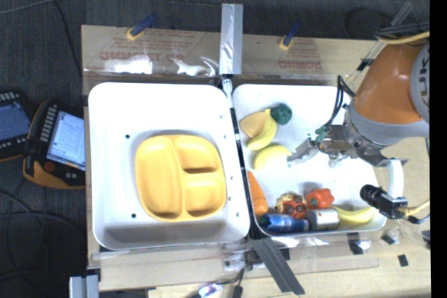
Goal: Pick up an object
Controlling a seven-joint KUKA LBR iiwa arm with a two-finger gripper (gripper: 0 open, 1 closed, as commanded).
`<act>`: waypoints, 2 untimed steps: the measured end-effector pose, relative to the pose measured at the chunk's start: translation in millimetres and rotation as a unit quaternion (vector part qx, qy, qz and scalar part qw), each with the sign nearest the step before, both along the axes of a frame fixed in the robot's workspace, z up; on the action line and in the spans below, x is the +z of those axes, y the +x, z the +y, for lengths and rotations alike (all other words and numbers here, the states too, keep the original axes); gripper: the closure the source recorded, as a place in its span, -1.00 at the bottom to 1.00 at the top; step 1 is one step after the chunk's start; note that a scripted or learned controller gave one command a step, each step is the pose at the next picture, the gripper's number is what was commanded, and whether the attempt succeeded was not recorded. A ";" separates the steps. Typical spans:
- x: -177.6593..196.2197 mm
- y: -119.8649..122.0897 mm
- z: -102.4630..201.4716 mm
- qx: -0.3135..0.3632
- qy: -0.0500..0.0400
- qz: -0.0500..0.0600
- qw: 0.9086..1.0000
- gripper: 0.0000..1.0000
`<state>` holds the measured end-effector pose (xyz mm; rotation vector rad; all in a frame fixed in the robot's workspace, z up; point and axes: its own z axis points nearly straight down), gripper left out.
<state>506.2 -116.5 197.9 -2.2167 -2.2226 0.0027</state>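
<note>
- Camera view: you see the hand [302, 152] over the middle of the right white bin [307, 95], fingers spread, nothing between them.
- A pale yellow rounded fruit [271, 156] lies just beside the fingertips, toward the bin's left wall.
- A yellow divided plastic tray [181, 175] sits mid left white bin [112, 115].

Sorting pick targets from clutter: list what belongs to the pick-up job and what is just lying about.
Job:
pincer
lemon
carrot
banana
red pepper
blue can
right bin

Lying about:
yellow tray
left bin
handheld pendant
blue clamps
</note>
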 end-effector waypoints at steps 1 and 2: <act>-80.0 70.2 9.6 0.051 0.000 0.000 0.999 -1.00; -107.2 28.9 3.6 0.071 -0.001 -0.008 0.997 -1.00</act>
